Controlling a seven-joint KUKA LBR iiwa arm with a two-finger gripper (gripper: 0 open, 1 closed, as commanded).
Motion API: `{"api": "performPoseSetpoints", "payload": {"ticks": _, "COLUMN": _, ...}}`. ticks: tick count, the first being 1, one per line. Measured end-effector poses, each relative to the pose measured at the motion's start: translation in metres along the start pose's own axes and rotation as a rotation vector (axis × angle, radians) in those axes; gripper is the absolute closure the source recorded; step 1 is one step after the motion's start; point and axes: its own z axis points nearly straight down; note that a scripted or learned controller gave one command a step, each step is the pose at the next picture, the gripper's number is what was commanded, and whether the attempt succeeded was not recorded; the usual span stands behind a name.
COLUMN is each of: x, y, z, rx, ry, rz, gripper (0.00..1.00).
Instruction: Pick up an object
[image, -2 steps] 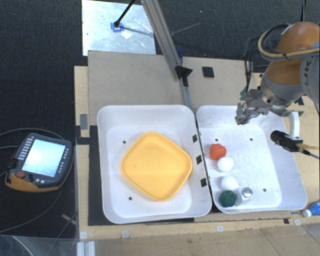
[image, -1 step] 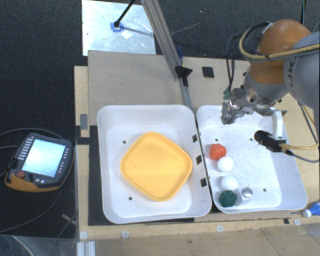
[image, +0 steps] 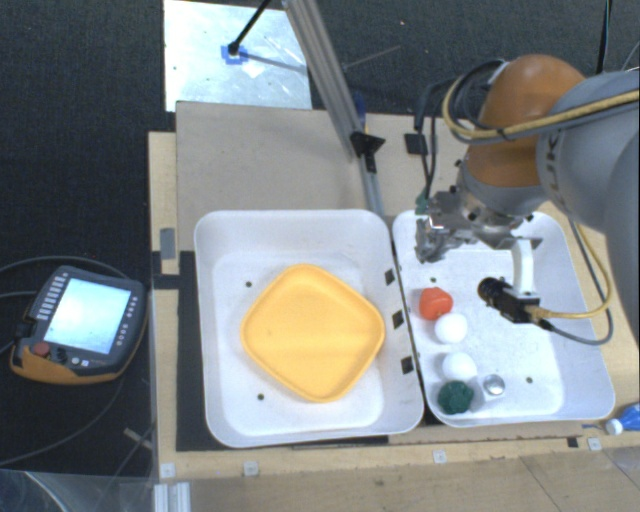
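Gripper hangs at upper left of the right bin; finger state cannot be determined. Orange-red object lies just below it in frame, nearest target, with white balls and green object further down.

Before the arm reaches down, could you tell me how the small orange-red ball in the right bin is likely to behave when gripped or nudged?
The small orange-red ball looks round, so it would probably roll if nudged. It lies near the right bin's left wall, close to a white ball, so a push may knock that one. Its curved sides might slip out between the fingers of the gripper.
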Motion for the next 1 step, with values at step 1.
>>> {"api": "performPoseSetpoints", "payload": {"ticks": 1, "x": 0.0486, "y": -0.0064, "z": 0.001, "rx": 0.0, "ry": 0.0, "rz": -0.001, "gripper": 1.0}}
